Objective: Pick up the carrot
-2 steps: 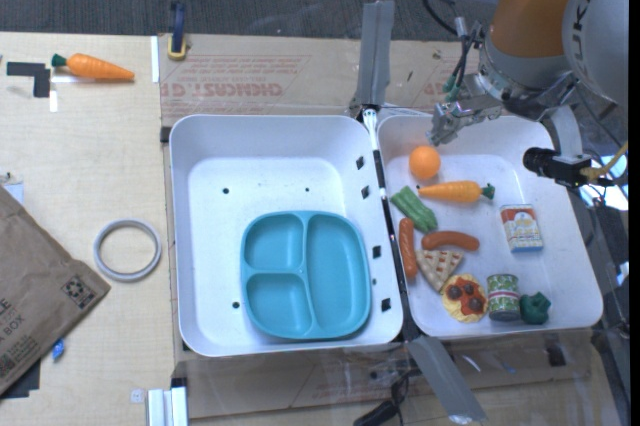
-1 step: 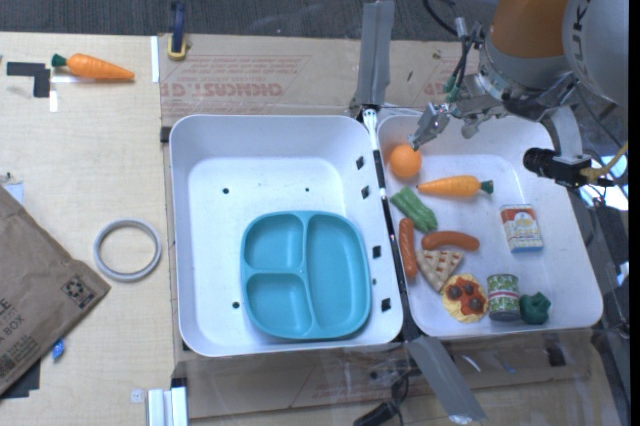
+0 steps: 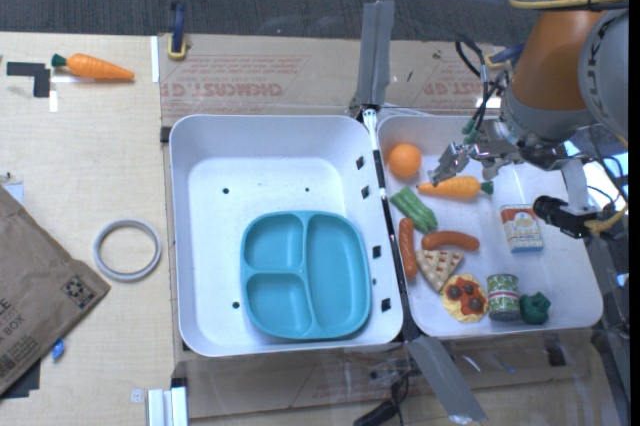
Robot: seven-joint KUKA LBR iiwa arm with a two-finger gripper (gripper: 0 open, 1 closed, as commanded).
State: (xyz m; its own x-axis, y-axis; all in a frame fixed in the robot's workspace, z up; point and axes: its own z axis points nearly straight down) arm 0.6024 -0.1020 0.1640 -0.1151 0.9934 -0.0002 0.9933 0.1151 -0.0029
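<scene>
An orange carrot [image 3: 453, 188] with a green stem end lies in the right bin [image 3: 575, 289], near its back, pointing left. My gripper [image 3: 470, 159] hangs just behind and above the carrot, open, with nothing between its fingers. The arm's orange band [image 3: 548, 54] rises behind it at the right. A second carrot [image 3: 96, 68] lies outside the bins on the bench at the far left back.
Around the carrot in the right bin are an orange ball [image 3: 404, 160], a green vegetable [image 3: 414, 209], two sausages [image 3: 450, 240], a waffle wedge [image 3: 440, 266], a pizza piece [image 3: 464, 298], a can [image 3: 503, 296], broccoli [image 3: 535, 308] and a small carton [image 3: 521, 227]. The left bin [image 3: 200, 214] holds a teal divided plate [image 3: 305, 274]. A tape ring [image 3: 127, 248] lies on the bench.
</scene>
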